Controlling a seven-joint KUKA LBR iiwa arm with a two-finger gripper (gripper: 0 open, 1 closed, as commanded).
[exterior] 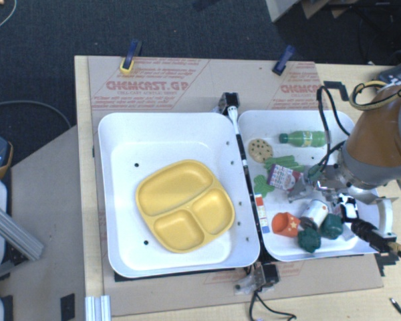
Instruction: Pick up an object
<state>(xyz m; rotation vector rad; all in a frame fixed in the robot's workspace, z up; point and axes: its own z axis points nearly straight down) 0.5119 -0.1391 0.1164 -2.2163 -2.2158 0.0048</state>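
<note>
Crowding the right bin's (281,251) near edge: hand (321,202), toys.

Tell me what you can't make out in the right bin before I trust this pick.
- Hand: its fingers sit low among the clutter, blurred and partly under the arm's wrist; open or shut is unclear.
- White object at the hand: whether it is gripped or only touched is unclear.
- Dark green objects: too blurred to identify.
- Small printed packet: label too small to read.
- Right bin: its right side is hidden by the arm.
</note>
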